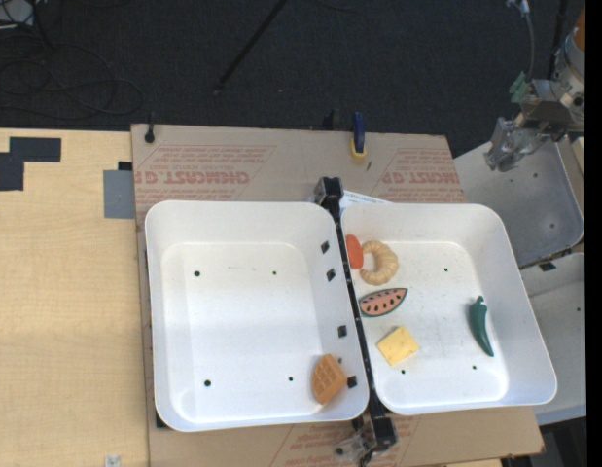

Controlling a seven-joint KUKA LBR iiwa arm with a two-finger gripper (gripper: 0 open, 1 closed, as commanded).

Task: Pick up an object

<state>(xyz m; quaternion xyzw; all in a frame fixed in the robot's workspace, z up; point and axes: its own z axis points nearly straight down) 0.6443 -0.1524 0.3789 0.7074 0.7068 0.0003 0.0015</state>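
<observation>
The right bin (514, 261) holds several toy foods: a tan ring-shaped pastry (381, 261), a small orange-red piece (354, 252) beside it, a watermelon slice (382, 302), a yellow block (397, 345) and a green pepper (480, 326). A brown waffle (329, 378) lies in the near right corner of the left bin (174, 261). My gripper (502, 152) hangs at the upper right, beyond the right bin's far right corner, well clear of all the objects. Nothing shows in it.
A black divider clip strip (341, 290) runs between the two bins. The bins rest on a cardboard sheet (242, 168) with a blue clamp (358, 134) at its far edge. A grey metal plate (539, 202) lies right of the bins.
</observation>
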